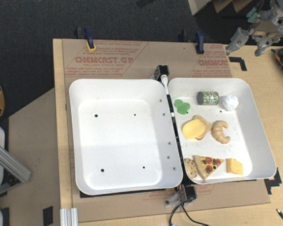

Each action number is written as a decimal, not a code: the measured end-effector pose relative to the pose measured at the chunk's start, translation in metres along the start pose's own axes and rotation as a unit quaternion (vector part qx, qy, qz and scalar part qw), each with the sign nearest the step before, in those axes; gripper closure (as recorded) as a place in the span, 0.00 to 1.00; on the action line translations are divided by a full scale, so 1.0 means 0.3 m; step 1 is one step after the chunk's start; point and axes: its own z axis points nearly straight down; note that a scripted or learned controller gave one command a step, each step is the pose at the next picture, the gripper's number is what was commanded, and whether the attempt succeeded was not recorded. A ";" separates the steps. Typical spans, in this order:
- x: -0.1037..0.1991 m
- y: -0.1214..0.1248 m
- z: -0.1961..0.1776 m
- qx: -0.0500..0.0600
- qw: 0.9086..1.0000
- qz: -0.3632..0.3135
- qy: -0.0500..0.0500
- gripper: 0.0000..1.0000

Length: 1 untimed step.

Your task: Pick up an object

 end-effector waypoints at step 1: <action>-0.304 0.003 -0.293 0.004 1.000 -0.001 0.000 0.00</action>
